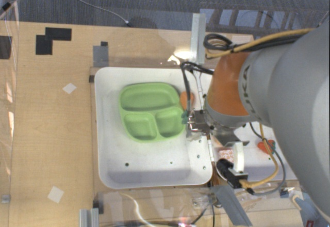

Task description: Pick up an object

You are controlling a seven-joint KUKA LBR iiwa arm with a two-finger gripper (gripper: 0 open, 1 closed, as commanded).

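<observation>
While the big grey arm is reaching in from the right and spreading across much of the camera view, its orange band is hanging over the seam between the two white bins. The green divided tray is lying flat in the left bin, toward the bin's upper right, with its three compartments facing up. The gripper is sitting right at the tray's right edge, down near the small lower-right compartment, and a bit of green is showing against the dark metal there. Whether the jaws are apart, together or pinching that rim, I cannot tell; the wrist and its cables are covering them from above.

An orange object is peeking out just beside the tray's upper right corner, mostly hidden behind the cables, too little of it showing to name. The right bin is lying almost wholly under the arm, with a strip of white floor showing. A small red-orange thing is lying there, partly crossed by a cable and hard to make out.
</observation>
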